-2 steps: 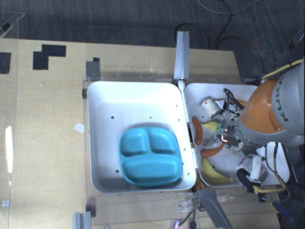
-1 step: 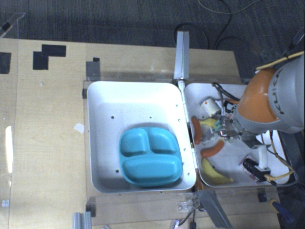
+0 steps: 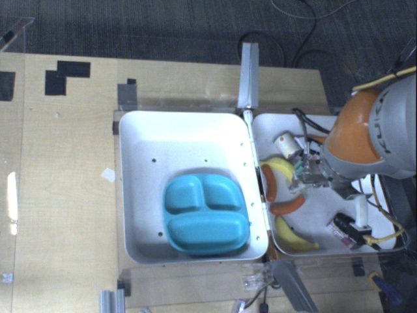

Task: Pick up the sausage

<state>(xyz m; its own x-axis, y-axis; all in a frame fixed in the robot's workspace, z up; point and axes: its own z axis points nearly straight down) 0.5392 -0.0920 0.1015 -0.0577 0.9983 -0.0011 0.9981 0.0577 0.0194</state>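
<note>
Right of center, gripper (image 3: 301,177) hangs over right bin (image 3: 326,230) just above a sausage (image 3: 287,206); finger state can't tell. Approach step; next needs descent w/ alignment.

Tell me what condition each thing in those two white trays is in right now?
Blue divided plate: right way up in the left bin, nothing on it.
Sausages: two, lying loose in the right bin, not held.
Bananas: two, unpeeled, lying flat.
Gripper: low over the sausages; fingers too hidden to judge.
</note>
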